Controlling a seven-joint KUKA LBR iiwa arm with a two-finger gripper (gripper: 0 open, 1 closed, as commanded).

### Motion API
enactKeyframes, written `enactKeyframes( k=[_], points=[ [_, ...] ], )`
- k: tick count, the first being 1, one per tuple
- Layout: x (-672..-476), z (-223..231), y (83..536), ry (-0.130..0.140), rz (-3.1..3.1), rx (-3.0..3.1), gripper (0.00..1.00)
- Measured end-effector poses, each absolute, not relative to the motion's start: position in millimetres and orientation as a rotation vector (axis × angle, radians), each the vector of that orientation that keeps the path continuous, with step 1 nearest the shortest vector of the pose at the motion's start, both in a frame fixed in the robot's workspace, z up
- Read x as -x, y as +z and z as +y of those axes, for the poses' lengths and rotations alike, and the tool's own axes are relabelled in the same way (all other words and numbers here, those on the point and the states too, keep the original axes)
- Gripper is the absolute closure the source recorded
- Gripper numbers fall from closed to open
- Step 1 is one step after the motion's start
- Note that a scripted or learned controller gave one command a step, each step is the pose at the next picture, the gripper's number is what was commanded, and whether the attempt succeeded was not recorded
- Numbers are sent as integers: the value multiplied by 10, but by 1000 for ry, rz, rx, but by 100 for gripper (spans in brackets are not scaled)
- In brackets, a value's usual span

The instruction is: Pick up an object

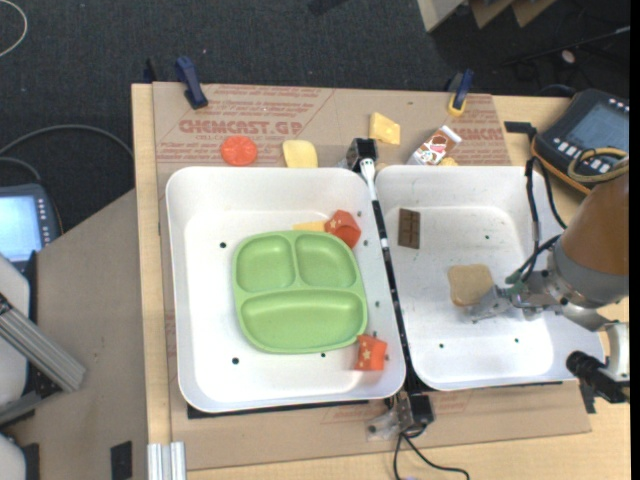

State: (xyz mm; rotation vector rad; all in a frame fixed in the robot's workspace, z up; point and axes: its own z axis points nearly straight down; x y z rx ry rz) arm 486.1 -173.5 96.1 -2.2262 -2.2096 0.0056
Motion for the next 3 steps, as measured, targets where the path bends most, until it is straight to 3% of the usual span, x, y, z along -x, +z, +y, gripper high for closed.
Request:
enactKeyframes(
  k=[1,2,3],
  points=[
    [-5518,-986,931,-7,-2235,2215,0],
    [-5491,-1041,1036,-3,-2227,2225,100],
    [-5143,-1394,1791,-3,-2223,2230,100]
  ],
)
